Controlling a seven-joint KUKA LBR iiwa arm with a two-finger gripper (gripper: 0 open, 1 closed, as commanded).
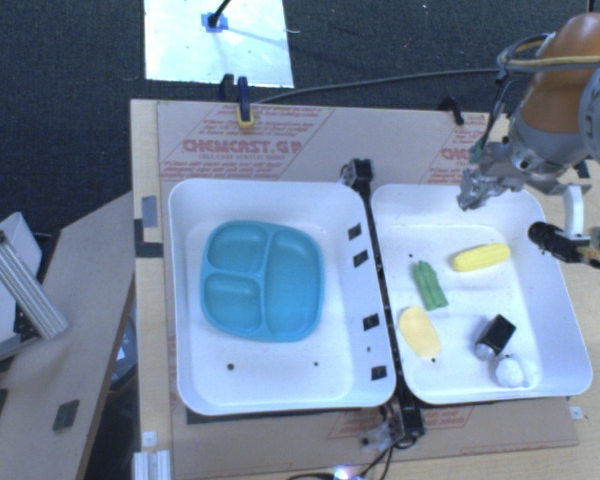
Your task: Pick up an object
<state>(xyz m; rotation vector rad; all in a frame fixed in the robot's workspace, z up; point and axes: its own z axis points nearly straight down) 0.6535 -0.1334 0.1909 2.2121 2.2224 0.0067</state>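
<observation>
The grey arm with its orange band (572,78) is cut off by the right edge; the tool (477,190) at its end is too small and blurred to make out in detail; the small black block (496,334) and the white lump (510,371) touching it are too blurred to identify; the pale tabletop (85,298) runs off the bottom edge.

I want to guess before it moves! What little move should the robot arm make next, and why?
Probably swing the gripper a little toward the yellow corn and lower it. It hangs over the far rim of the right bin, with nothing visibly held, and the corn is the closest toy, lying apart from the green piece, so it looks easiest to reach.
</observation>
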